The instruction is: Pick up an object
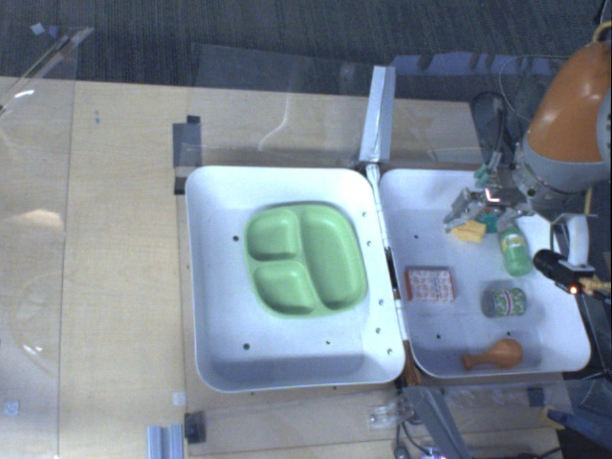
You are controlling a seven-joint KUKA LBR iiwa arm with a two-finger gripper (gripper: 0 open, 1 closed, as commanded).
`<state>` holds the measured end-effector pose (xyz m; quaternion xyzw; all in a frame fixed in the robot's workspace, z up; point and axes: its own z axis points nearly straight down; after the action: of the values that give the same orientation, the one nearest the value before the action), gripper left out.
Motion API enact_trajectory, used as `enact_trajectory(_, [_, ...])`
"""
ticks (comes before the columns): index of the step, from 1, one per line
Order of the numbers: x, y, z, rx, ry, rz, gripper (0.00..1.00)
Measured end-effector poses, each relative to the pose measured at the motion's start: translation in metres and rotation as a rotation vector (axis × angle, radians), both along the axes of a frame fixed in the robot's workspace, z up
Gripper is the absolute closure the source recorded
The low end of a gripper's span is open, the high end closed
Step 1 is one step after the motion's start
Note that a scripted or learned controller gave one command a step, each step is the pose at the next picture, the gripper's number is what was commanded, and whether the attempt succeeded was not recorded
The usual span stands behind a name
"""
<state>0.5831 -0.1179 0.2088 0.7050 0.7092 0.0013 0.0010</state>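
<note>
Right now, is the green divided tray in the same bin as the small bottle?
No, the green tray lies in the left bin, while the bottle lies in the right bin.

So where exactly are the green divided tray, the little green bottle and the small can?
green divided tray point(307, 259), camera view, on the ridge between its compartments.
green bottle point(514, 252), camera view, middle of its body.
small can point(504, 301), camera view, on its side wall.

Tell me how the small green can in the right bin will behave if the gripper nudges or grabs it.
The can seems to lie on its side on the right bin's flat floor, so a nudge would probably set it rolling. Its rounded wall may slip between fingers unless gripped squarely. It looks small and rigid, so it likely won't deform. Nothing touches it, so little would stop a roll before the bin wall.
</note>
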Motion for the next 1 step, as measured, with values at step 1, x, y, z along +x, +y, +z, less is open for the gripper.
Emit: enact_trajectory(1, [0.0343, -0.0575, -0.1048, 0.000, 0.003, -0.019, 0.00])
